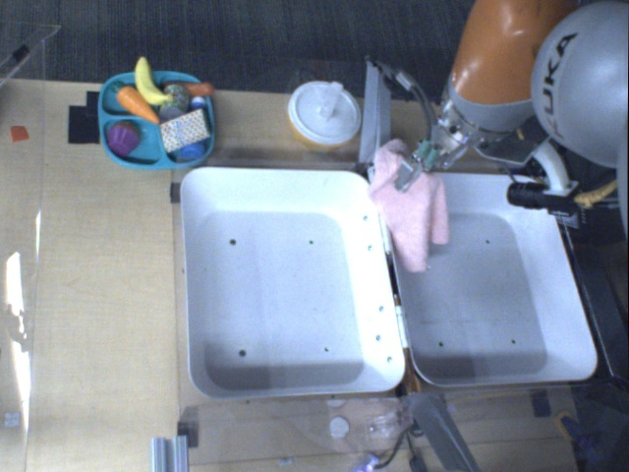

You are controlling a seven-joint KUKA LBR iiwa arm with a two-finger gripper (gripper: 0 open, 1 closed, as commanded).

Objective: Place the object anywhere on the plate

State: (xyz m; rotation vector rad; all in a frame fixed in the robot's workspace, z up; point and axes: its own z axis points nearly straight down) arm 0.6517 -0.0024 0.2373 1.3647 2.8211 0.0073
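A pink cloth (415, 214) hangs crumpled over the back part of the wall between the two bins, its top bunched up at my gripper (423, 155). The gripper is shut on the cloth's upper edge, and the cloth's lower end droops into the right bin (491, 303). The blue sectioned plate (147, 162) lies on the bench at the far back left, beyond the left bin (265, 283). It carries a toy banana (147, 82), a carrot (136, 103) and other small items.
A white round lidded container (324, 113) stands on the bench behind the left bin, between the plate and the gripper. A grey upright bracket (371, 116) rises just left of the gripper. The arm's orange band (501, 37) and grey body fill the back right.
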